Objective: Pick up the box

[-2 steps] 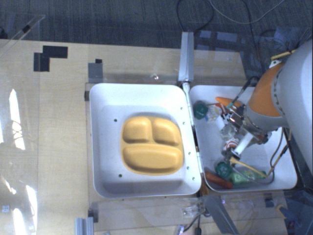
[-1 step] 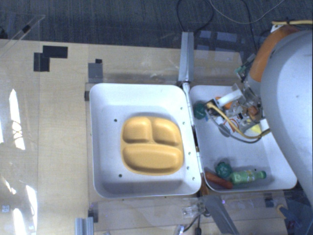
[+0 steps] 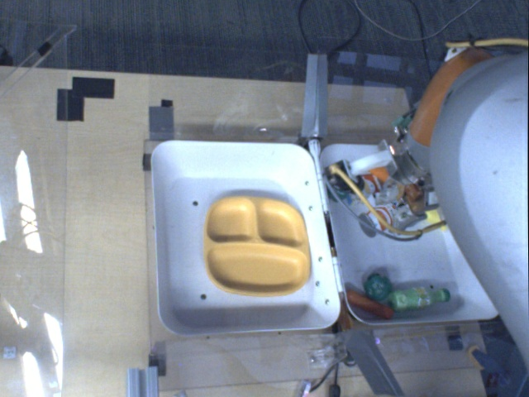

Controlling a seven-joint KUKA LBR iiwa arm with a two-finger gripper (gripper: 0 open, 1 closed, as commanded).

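**A:** Where's the box?

**B:** Best candidate you've got: a small white-and-orange item (image 3: pixel 374 170) in the right bin (image 3: pixel 438 263), upper-left part, just beside the gripper (image 3: pixel 397 193). It's partly hidden by hardware, so you can't confirm it's the box (could be part of the tool).

**A:** Gripper holding it?

**B:** Can't tell. Its open/closed state isn't readable from above; yellow and black wires (image 3: pixel 357 193) loop over it on the left side. Nothing visibly clamped.

**A:** Arm?

**B:** Arm (image 3: pixel 488 188) comes in from the right, covering the right bin's right edge. Orange band (image 3: pixel 438 85) sits above the wrist, near the bin's top-right corner.

**A:** What else is in that bin?

**B:** Along the bottom wall: a green bottle (image 3: pixel 420 297) lying on its side, a green ball (image 3: pixel 378 285) just left of it, and a red stick (image 3: pixel 369 304) lying below the ball, approx touching it. All well apart from the gripper.

**A:** Left bin?

**B:** Left bin (image 3: pixel 165 222) holds a yellow tray (image 3: pixel 256 245) w/ three compartments, roughly centred, flat.

**A:** Surroundings?

**B:** Both bins sit on the wood bench (image 3: pixel 83 222); black marks (image 3: pixel 83 93) near its top left, and a black cable (image 3: pixel 331 23) loops on the dark floor behind.
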